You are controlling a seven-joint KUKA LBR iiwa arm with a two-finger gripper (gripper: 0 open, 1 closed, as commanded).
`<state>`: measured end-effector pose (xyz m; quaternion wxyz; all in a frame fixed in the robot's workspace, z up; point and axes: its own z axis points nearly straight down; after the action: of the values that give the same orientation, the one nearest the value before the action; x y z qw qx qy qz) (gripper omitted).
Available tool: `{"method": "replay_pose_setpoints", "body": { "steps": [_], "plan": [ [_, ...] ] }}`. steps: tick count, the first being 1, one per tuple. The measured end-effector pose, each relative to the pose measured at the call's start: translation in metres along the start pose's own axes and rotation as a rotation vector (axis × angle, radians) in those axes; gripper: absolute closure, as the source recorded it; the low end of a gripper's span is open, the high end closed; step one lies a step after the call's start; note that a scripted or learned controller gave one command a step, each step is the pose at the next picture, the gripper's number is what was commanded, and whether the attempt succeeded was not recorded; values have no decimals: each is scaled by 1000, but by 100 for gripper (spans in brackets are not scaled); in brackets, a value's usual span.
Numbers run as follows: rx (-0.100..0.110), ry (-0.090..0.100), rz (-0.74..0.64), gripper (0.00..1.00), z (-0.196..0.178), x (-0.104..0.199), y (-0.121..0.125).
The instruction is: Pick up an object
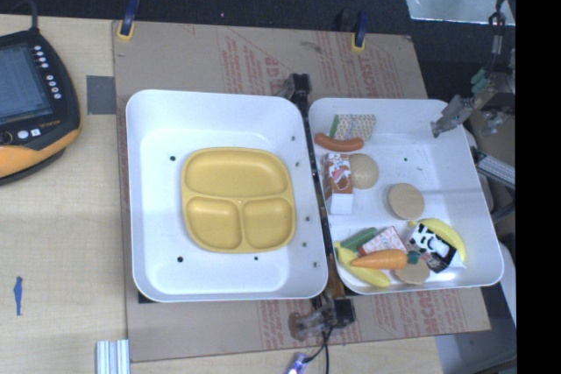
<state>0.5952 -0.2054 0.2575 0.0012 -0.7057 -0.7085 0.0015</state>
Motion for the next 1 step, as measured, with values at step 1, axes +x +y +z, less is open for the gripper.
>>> {"method": "replay_pose_setpoints", "body": {
  "steps": [1],
  "plan": [
    [2, 2, -2, 0, 152, 37, -114]
  ]
}}
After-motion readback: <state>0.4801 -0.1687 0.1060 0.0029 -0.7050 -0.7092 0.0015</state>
